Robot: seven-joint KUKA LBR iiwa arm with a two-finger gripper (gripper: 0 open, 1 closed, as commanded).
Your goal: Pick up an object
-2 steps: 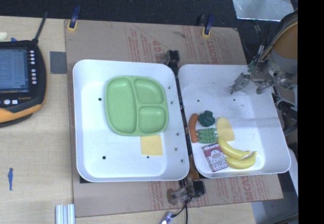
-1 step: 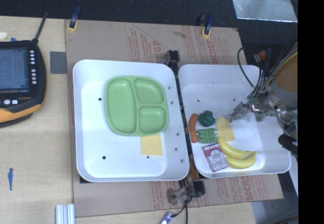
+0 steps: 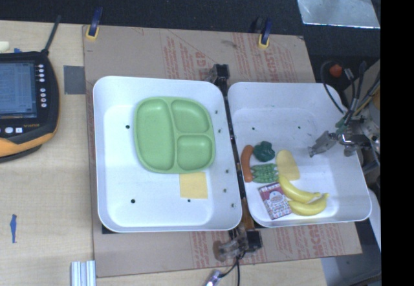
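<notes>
A robot lab. A teach pendant (image 3: 22, 107) lies on the counter (image 3: 45, 213). Clamps (image 3: 264, 31) pin cardboard (image 3: 187, 52) under two white bins (image 3: 103, 149).

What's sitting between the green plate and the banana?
In the camera view, a yellow square sits just below the green plate; toward the banana come the bin walls and a sausage.

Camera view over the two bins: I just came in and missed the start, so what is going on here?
A grey robot arm's two-finger gripper sits over the right shallow white bin, with nothing seen between its fingers. The toys lie untouched at that bin's front: a yellow plastic banana, a small red printed box, an orange sausage-shaped toy and green toy vegetables. The left white bin holds a green divided plate and a flat yellow square.
</notes>
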